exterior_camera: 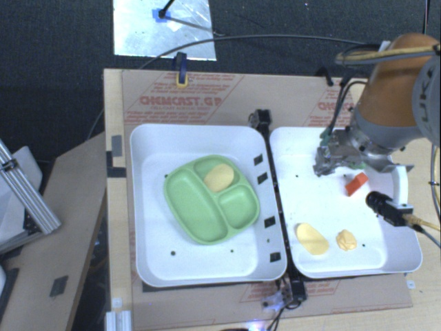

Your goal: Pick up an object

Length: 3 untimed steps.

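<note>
My gripper (325, 165) hangs over the upper middle of the right bin (303, 150), and nothing shows between its fingers. An orange-red block (355, 183) lies just to its right on the bin floor. Near the bin's front lie a flat yellow piece (312, 239) and a small yellow lump (346, 240). In the left bin (151, 185) sits a green divided plate (207, 202) with a yellow piece (220, 177) in its upper compartment.
A black divider with clips (270, 185) runs between the two bins. Both bins rest on a brown board (207, 95). A metal frame (24, 192) stands at the far left.
</note>
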### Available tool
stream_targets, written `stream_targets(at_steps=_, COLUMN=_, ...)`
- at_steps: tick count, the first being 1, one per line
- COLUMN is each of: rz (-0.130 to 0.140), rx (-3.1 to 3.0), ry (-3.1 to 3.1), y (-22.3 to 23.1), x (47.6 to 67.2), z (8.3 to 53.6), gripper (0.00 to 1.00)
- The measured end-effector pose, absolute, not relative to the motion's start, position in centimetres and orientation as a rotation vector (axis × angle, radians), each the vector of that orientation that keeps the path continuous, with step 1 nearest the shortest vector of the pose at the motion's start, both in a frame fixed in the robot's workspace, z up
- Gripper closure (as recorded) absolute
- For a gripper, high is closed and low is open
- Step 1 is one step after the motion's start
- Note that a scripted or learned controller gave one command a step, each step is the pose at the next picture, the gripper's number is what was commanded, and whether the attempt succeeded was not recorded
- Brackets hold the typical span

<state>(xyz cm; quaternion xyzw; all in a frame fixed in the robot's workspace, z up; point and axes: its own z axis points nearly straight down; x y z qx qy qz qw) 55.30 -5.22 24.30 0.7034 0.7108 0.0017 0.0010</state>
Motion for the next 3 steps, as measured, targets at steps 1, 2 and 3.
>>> stream_targets(at_steps=1, rz=0.004, rx=2.21, ry=2.229, y=-1.2, x=57.1, z=24.1, gripper=1.0)
stream_targets(at_steps=2, rz=0.002, rx=2.214, ry=2.227, y=3.1, x=60.9, z=23.6, gripper=1.0)
stream_targets(at_steps=3, rz=0.006, rx=2.211, ry=2.231, y=7.4, x=62.8, z=23.9, gripper=1.0)
